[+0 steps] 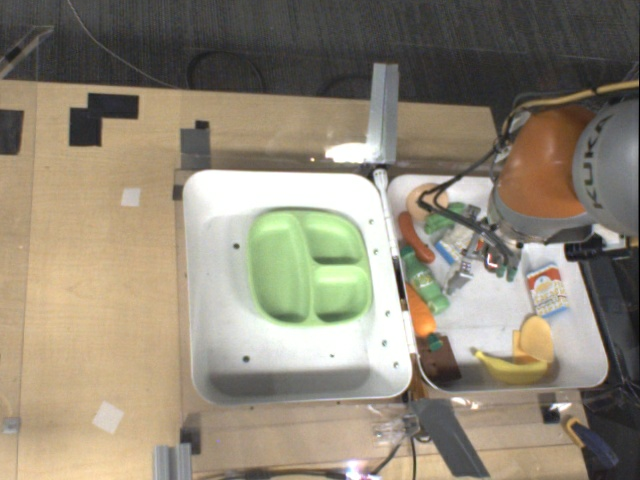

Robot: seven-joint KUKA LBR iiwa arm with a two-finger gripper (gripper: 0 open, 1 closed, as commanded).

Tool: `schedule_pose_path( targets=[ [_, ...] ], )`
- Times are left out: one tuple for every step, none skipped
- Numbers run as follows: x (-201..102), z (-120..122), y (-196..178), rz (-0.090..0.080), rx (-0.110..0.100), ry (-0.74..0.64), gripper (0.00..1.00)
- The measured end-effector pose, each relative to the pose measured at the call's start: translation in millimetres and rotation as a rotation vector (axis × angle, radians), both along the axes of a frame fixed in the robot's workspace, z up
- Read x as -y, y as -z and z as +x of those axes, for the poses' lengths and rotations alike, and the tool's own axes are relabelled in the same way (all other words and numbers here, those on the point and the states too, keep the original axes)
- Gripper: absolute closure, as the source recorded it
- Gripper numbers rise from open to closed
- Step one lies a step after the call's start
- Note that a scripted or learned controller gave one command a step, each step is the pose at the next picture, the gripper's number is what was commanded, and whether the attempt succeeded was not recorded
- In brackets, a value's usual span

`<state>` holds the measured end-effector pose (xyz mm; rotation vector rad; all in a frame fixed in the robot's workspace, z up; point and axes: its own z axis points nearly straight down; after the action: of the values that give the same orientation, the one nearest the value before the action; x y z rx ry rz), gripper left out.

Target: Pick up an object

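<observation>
Objects for picking lay heaped along the left side of the right bin: a carrot, a banana, green toys. My gripper hung low over that heap; whether it gripped anything I could not tell. Nothing looked lifted yet.

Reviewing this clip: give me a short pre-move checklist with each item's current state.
1. Gripper is over the right bin: ok.
2. An object sits between the fingers: cannot tell, clutter hides them.
3. Carrot lies free by the divider: ok.
4. Banana lies apart from the arm: ok.
5. Green tray lies flat in the left bin: ok.
</observation>
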<state>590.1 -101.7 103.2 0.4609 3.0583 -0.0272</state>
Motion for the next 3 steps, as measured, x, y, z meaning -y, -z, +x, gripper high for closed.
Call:
schedule_pose_path(
  targets=[
    [0,-15,0,0.004,0.009,0.037,0.00],
    [-9,-13,1,0.016,0.002,0.081,0.00],
    [-7,-41,1,0.023,0.015,0.219,0.00]
  ],
)
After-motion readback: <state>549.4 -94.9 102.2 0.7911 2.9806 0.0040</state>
